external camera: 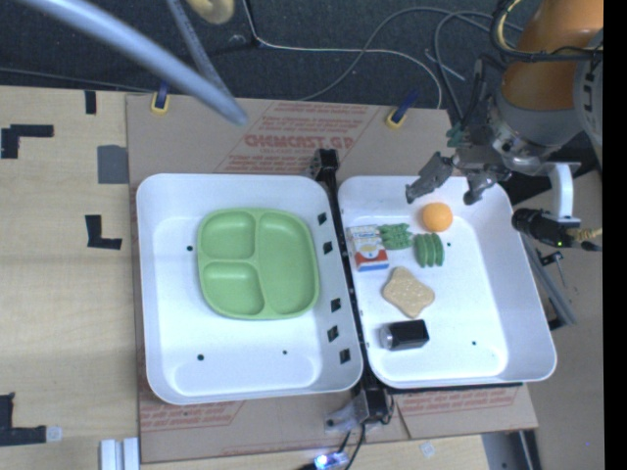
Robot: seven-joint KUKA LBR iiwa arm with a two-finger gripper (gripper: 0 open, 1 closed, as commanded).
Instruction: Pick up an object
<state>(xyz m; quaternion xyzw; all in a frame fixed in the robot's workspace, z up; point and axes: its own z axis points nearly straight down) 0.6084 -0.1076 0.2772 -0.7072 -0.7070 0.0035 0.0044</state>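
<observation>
Sitting in the left bin [157, 262] is a green divided plate [259, 262]. In the right bin [519, 302] lie a small carton [368, 247], a green leafy piece [395, 234], a slice of toast [408, 292], a black block [406, 335], a green pickle [428, 251] and an orange ball [437, 216]. The hand [452, 186] hangs spread wide at the ball's 12 o'clock, holding nothing. The ball looks light, smooth and apt to roll; gripping across its middle seems best.
</observation>
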